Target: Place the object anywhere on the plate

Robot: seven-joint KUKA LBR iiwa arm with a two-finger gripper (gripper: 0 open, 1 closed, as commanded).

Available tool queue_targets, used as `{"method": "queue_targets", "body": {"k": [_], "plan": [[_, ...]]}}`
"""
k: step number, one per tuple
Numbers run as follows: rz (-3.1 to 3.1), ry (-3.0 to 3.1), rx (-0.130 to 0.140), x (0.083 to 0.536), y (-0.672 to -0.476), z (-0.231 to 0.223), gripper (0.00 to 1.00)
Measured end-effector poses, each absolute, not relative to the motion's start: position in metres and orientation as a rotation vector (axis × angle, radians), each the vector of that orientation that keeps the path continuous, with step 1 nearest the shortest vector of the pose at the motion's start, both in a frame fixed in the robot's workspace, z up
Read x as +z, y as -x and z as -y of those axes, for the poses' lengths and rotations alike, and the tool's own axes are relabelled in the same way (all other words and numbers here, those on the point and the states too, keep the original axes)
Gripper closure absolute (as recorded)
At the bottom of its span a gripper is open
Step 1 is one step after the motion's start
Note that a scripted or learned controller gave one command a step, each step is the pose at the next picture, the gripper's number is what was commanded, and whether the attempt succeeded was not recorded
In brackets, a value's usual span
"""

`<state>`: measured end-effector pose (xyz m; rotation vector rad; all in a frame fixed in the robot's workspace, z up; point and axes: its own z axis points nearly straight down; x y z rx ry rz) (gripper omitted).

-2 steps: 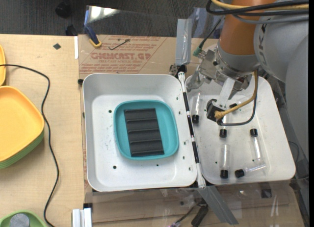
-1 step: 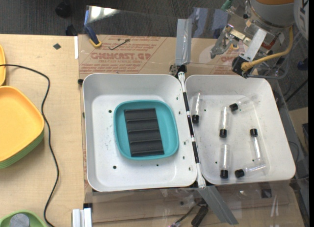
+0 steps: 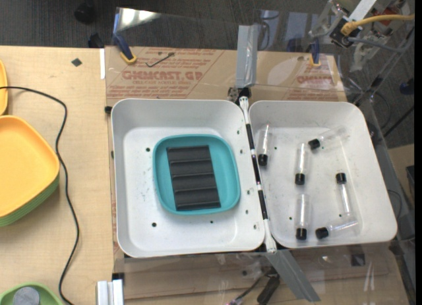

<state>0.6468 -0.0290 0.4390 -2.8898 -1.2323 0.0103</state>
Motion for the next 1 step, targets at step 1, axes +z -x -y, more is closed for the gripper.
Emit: {"method": "queue_targets", "body": {"k": [1], "plan": [[1.188, 2.908, 0.009, 0.2495, -0.6497, -0.0233, 0.0]]}}
